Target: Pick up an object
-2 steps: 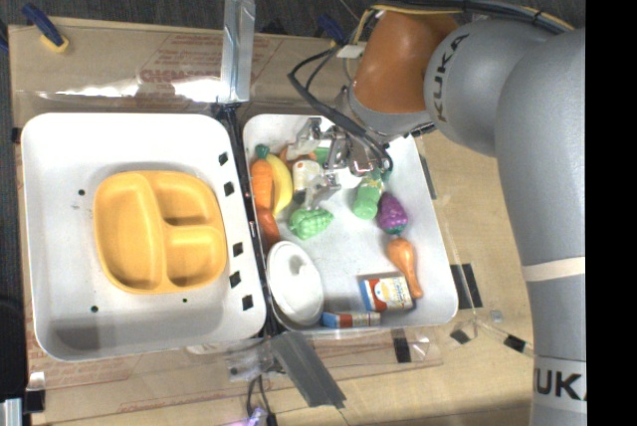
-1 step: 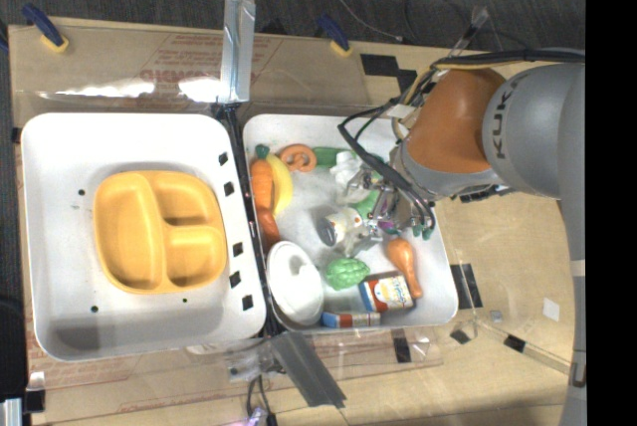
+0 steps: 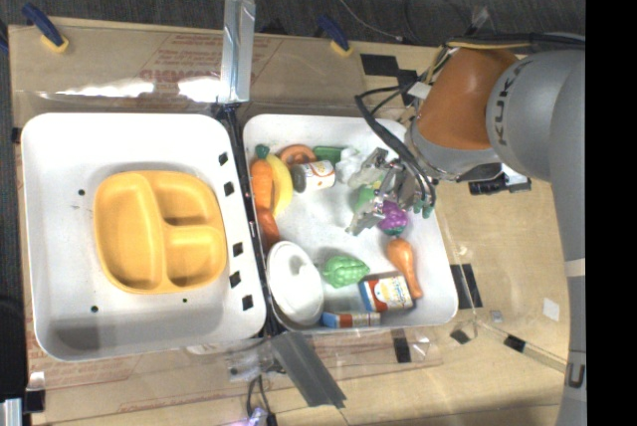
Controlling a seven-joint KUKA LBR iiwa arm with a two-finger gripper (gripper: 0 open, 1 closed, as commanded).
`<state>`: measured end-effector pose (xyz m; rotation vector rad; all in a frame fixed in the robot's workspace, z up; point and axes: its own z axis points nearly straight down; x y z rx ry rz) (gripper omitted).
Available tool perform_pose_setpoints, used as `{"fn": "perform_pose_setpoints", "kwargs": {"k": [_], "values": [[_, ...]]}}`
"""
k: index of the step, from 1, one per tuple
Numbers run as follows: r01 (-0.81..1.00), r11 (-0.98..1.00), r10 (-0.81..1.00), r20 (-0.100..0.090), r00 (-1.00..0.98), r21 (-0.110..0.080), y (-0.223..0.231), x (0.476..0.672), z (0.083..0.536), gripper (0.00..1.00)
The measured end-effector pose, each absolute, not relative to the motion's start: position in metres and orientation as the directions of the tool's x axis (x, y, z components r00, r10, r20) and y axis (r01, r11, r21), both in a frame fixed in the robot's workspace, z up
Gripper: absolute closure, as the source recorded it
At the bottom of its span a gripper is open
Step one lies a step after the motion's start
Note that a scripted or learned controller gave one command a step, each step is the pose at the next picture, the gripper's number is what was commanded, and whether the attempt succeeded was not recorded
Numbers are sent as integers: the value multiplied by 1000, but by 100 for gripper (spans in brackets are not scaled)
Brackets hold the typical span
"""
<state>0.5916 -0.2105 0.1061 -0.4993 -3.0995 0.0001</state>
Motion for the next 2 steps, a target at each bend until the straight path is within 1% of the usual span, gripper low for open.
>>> {"fn": "perform_pose_setpoints", "kwargs": {"k": [1, 2], "values": [[541, 841, 541, 4, -841, -1, -184, 602, 90, 0], [534, 846, 534, 5, -846, -1, -183, 603, 99, 100]]}}
